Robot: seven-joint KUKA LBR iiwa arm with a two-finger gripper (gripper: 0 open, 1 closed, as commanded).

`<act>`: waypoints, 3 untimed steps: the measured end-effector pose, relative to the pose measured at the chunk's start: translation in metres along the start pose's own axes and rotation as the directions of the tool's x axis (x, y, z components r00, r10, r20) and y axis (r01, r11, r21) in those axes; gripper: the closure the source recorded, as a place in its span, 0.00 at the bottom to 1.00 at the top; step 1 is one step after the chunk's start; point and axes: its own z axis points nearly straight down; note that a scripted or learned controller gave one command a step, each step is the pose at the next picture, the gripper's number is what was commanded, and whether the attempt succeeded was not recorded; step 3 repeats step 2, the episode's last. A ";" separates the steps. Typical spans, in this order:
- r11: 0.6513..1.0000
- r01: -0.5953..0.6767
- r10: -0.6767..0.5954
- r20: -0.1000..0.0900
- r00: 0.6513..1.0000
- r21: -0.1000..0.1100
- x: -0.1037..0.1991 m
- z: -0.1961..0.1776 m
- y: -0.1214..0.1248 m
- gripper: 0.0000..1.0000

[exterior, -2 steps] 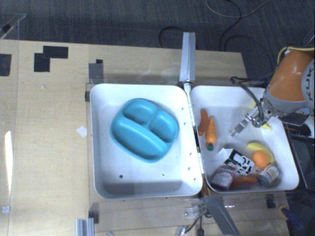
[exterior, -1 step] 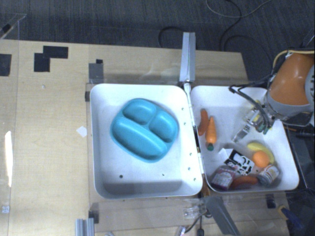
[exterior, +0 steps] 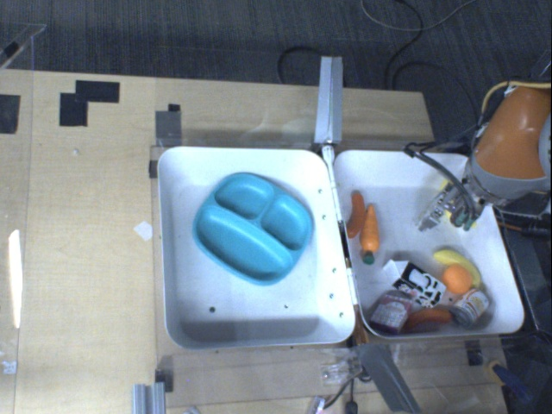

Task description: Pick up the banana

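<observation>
Presently the claw hangs empty, fingers slightly parted, above the right bin, and the banana lies just below it against an orange, so descent should favour the banana's free upper side.

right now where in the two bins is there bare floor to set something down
Bare floor: the left white bin around the blue divided plate, widest along its near edge; the right white bin between the orange carrots and the gripper. Crowded: its near corner around the yellow banana.
</observation>
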 end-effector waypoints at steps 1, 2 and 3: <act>1.000 0.027 -0.027 -0.009 1.000 0.006 0.023 -0.109 0.064 1.00; 1.000 0.026 -0.026 -0.010 1.000 0.006 0.023 -0.109 0.064 0.00; 1.000 0.026 -0.026 -0.010 1.000 0.006 0.023 -0.109 0.064 0.00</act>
